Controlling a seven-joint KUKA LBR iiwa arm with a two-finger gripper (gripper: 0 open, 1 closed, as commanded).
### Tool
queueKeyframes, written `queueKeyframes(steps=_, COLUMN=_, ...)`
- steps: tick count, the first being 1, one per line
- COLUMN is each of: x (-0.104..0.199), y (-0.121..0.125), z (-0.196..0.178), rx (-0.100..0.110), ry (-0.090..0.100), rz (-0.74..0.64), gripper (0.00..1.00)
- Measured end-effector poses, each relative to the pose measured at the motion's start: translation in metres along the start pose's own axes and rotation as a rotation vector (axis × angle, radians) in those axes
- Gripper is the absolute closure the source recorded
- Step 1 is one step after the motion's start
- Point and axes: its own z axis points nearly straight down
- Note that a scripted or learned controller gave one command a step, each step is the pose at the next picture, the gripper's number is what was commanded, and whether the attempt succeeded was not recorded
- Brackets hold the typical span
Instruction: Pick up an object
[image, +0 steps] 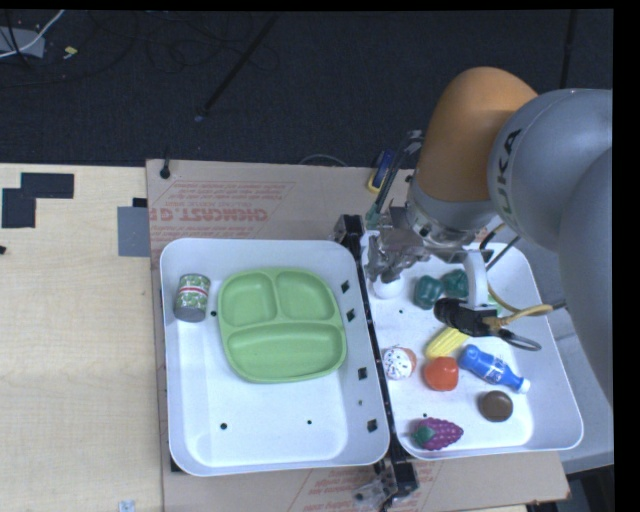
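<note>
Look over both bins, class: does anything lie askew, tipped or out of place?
The small can in the left bin lies tipped on its side beside the green divided plate, which sits slightly skewed to the bin's walls. The toys in the right bin are a loose jumble; nothing looks spilled or broken.

The arm (530, 160) runs off the right edge, and its bulk hides the far right corner of the right bin (560, 425). The end effector (385, 268) sits low at that bin's far left corner, its tips too dark and small to read. The teal object (437, 290) beside it is partly covered by the wrist.
</note>
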Motion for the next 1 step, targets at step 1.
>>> queueKeyframes(steps=1, x=0.0069, y=-0.0064, z=0.0021, rx=0.003, ry=-0.002, rz=0.004, gripper=1.0)
